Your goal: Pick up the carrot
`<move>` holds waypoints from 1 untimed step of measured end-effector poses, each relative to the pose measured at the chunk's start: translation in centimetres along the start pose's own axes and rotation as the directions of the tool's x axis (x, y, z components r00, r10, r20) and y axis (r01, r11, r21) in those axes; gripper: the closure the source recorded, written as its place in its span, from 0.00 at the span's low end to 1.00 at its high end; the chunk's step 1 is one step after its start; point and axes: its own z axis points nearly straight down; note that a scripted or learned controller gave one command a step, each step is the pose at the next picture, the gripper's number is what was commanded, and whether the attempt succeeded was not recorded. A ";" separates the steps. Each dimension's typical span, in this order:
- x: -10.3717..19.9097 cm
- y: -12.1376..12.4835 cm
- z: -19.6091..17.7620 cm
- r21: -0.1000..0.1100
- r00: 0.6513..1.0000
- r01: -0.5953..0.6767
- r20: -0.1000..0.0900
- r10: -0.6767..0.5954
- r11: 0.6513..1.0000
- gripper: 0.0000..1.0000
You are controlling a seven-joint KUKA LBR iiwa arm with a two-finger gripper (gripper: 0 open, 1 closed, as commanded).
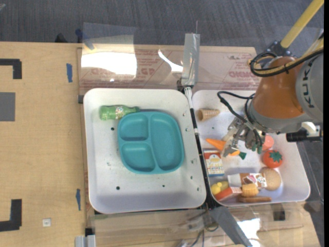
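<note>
Over in the left bin (97, 153) there's a teal divided plate (150, 141) sitting about in the middle, with a green bottle (117, 111) lying on its side up near the bin's far-left corner. Nothing there matters for this job.

The right bin (298, 187) is where it all happens. The carrot (218, 143) lies near that bin's left wall, roughly halfway along it, pointy end toward the wall. An ice cream cone (208, 113) sits farther back, a small carton (214, 163) just in front of the carrot, and a tomato (272, 158) off toward the right wall, with more toy food along the near edge.

The pincer (237, 140) is right at the carrot's thick end, metal fingers splayed apart, and the carrot doesn't look clamped between them yet. Probably the smart move is to center the fingers across the carrot's body rather than its end, and squeeze before lifting, keeping clear of the carton.

The arm comes in from the right, orange band above the wrist, tilted down and leftward over the bin.
</note>
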 end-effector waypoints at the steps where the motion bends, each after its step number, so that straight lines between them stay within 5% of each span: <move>1: 0.1 7.2 -8.6 -0.003 0.997 -0.070 -0.015 0.070 0.998 1.00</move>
